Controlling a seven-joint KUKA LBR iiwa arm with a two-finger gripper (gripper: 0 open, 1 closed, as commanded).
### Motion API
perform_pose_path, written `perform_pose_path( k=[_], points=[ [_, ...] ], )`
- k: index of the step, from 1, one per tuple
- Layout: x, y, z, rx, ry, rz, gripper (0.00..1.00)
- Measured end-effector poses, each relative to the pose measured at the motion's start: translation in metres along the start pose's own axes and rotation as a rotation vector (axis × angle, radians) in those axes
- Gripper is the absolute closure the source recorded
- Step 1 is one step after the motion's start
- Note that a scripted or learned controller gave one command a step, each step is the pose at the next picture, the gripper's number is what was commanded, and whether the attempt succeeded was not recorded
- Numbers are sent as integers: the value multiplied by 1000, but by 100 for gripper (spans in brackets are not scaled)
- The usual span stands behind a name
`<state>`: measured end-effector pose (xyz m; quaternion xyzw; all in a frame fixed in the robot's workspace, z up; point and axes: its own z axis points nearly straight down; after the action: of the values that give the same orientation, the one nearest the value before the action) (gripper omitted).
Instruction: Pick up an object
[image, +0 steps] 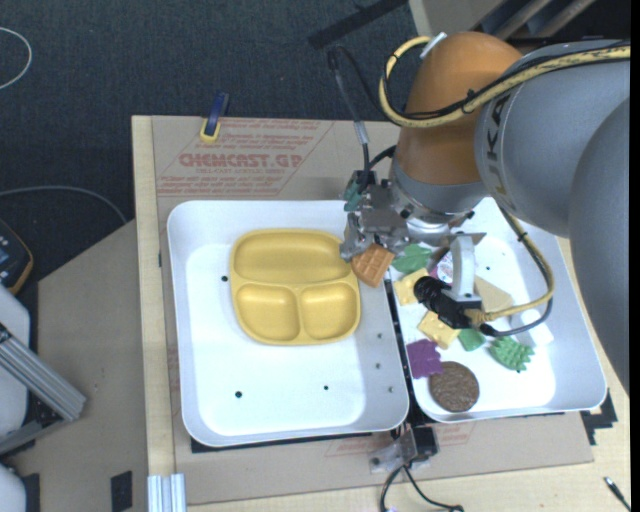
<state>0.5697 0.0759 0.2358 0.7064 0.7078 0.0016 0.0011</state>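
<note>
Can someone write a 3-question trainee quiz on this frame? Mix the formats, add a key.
1. True or false: the yellow divided plate lies in the right bin.
2. Which item lies nearest the camera in the right bin? A) brown round disc B) green toy C) waffle-like piece
3. Fill in: the waffle-like piece sits at the gripper, over the ______ between the two bins.

Key
1. False; it lies in the left bin.
2. A.
3. Divide.
</note>
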Motion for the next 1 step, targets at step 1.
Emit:
perform_pose_path(
  k=[1],
  points=[
    [2,-6,21,9,-1,3,100]
  ],
)
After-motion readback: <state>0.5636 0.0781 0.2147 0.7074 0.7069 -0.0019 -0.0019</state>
